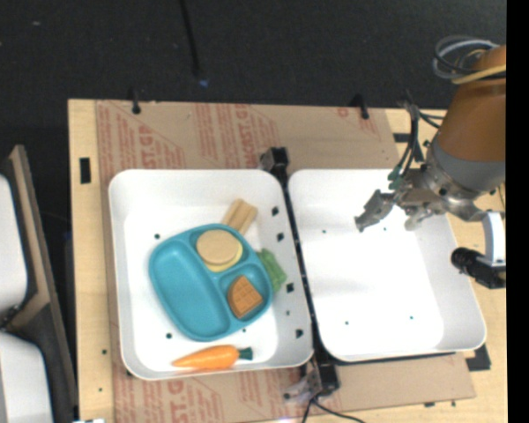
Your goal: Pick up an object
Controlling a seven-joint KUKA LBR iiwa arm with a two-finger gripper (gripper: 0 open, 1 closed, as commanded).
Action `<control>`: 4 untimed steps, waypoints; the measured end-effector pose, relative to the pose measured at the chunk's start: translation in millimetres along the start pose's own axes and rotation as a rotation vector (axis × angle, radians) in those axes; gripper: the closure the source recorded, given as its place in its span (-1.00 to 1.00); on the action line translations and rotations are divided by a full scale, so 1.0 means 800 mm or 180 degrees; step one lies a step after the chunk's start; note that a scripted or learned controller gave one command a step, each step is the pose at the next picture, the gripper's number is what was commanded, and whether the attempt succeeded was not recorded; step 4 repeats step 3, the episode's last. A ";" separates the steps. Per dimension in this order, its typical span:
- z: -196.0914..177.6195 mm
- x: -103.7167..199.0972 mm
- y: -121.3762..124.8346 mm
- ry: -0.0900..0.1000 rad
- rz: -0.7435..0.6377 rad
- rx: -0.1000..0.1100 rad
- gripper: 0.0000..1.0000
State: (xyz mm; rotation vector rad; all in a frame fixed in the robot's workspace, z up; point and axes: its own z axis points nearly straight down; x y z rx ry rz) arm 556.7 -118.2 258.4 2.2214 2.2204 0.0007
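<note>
Hovering over right bin (441, 324), upper right part: gripper (391, 213), fingers spread apart, nothing between them. Left bin (128, 236) holds all objects: blue divided tray (187, 293) with round tan piece (220, 248) and brown waffle-like piece (245, 297) on it; wooden block (241, 213) just above tray; green piece (272, 269) at tray's right edge; carrot (210, 357) near front wall.

2 white bins (128, 263), blue tray (181, 293), orange carrot (207, 357), tan round biscuit (220, 248)
</note>
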 end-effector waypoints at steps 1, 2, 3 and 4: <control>0.020 -0.033 0.018 -0.0002 0.0005 0.0005 -1.00; 0.018 -0.039 0.145 -0.0001 -0.0007 -0.0002 -1.00; 0.109 -0.077 0.164 0.0001 0.0006 0.0019 -1.00; 0.109 -0.077 0.164 0.0001 0.0006 0.0019 -1.00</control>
